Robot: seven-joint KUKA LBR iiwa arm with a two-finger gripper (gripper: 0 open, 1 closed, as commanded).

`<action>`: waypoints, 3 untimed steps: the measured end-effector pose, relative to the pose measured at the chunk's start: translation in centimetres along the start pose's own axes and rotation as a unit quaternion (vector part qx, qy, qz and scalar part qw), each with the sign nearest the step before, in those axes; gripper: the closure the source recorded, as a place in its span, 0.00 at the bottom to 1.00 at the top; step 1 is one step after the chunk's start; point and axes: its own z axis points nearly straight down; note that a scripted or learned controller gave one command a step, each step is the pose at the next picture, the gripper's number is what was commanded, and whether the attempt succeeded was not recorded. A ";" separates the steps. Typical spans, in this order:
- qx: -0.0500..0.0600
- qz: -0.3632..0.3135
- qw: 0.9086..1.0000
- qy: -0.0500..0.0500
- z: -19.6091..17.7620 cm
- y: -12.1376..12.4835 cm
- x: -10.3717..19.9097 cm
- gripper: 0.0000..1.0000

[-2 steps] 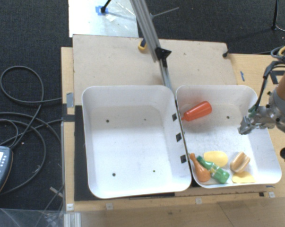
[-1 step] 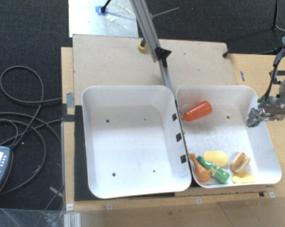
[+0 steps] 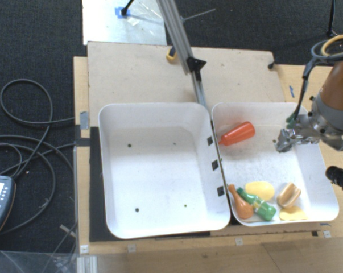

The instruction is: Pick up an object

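Both bins are plain white: the left bin [image 3: 154, 169] shows a few small dark dots on its floor, and black square marks run down the wall it shares with the right bin [image 3: 262, 121]. Inside the right bin lie a red-orange cylinder [image 3: 238, 133], a pale yellow lemon-shaped piece [image 3: 259, 190], an orange carrot [image 3: 240, 203], a green bottle-like toy [image 3: 258, 206] and a tan-and-brown bun [image 3: 289, 195]. The bench [image 3: 137, 73] is light beige, on a black carpet [image 3: 29, 50].
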 end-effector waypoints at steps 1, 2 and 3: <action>-0.001 -0.001 1.000 0.000 -0.6 1.0 5.1 1.00; 0.001 -0.001 1.000 0.000 0.9 2.2 11.1 1.00; 0.001 0.000 1.000 0.000 2.2 3.2 15.7 1.00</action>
